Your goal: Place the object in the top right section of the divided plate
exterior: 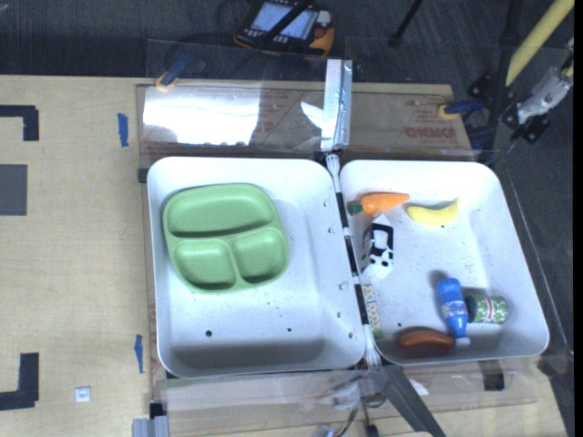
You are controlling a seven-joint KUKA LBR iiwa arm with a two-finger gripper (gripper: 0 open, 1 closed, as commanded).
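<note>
Carrot and banana are lying apart in the right bin; grasp one centrally, releasing low over the divided plate's far-right section.

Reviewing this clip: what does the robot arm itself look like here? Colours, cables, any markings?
Little of the arm is in frame, at the top right beyond the right bin: a pale grey-white blocky piece with dark parts beneath and dark cables nearby. A yellow bar slants above it; whether that belongs to the arm is unclear. No markings are legible.
</note>
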